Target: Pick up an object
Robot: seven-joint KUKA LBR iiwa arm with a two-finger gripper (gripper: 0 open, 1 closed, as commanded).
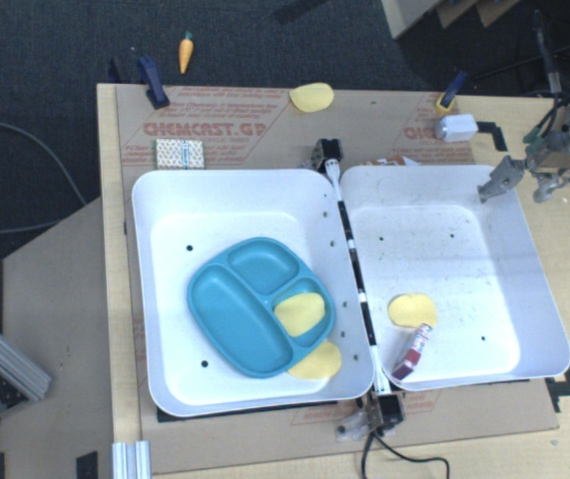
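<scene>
My gripper (523, 185) hangs at the far right, above the back right corner of the right bin (524, 297). Its two grey fingers are spread open and hold nothing. In the right bin, near the front left, lie a yellow piece (411, 309) and a small red and pink tube (411, 352). The left bin (165, 228) holds a blue divided plate (250, 307). One yellow piece (299, 312) rests on the plate, and another yellow piece (316, 361) lies against its front edge. All of these are well away from the gripper.
On the bench behind the bins lie a yellow lump (311, 97), a patterned sachet (179, 153), a white box (457, 127) and two blue clamps (152, 81) (451, 90). A small carrot toy (186, 53) lies on the dark floor beyond.
</scene>
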